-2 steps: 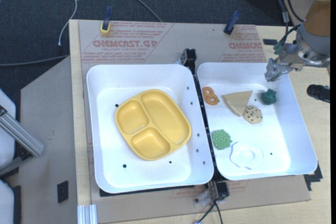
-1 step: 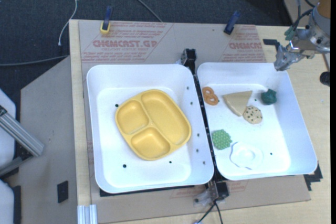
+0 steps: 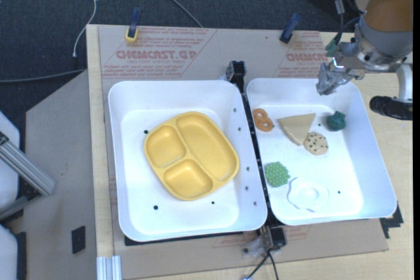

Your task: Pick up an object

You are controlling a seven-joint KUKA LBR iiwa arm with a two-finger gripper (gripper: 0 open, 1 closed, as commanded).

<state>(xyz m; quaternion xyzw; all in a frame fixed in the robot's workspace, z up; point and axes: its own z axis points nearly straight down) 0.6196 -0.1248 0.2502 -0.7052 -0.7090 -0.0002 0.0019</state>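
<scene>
The right bin (image 3: 367, 203) holds several small items: a brown pretzel (image 3: 263, 120), a tan wedge (image 3: 297, 127), a speckled cookie (image 3: 316, 143), a dark green lump (image 3: 337, 120), a light green bumpy piece (image 3: 276, 174) and a clear lid-like piece (image 3: 306, 195). My gripper (image 3: 327, 84) hangs over the bin's far rim, above and behind the tan wedge and the dark green lump. Nothing is seen held in it.
The left bin (image 3: 125, 141) holds a yellow three-compartment tray (image 3: 191, 155). Blue clamps (image 3: 134, 25) (image 3: 289, 28) sit at the cardboard's far edge. A black clip (image 3: 235, 71) stands between the bins at the back. Cables trail on the dark floor beyond.
</scene>
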